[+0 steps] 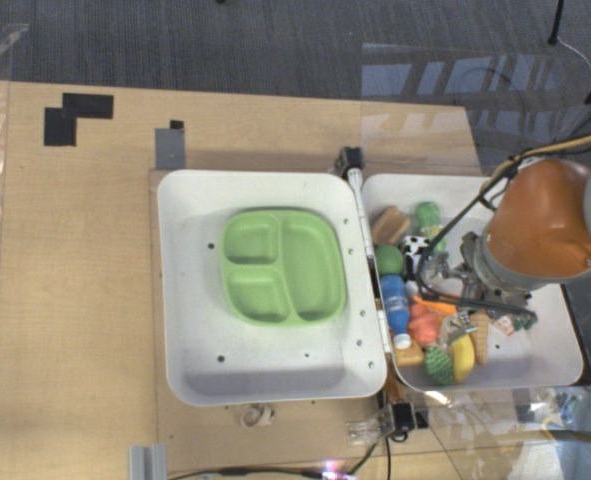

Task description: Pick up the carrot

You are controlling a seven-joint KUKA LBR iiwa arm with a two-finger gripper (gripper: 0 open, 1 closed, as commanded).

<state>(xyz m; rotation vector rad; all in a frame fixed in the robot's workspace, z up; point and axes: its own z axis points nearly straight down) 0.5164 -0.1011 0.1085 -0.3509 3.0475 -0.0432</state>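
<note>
Carrot (433, 308), smooth and orange, lies longways left to right in the right bin (560, 363) by the yellow banana (463, 356), under the claw (462, 313); I cannot tell its grip.

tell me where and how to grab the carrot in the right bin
Grip the carrot across its narrow width near the middle, coming straight down from above. It lies flat and roughly left-right in the right bin, so the fingers should close across its long axis. It is hemmed in by the blue bottle on its left and the banana below, so the sides look crowded.
</note>
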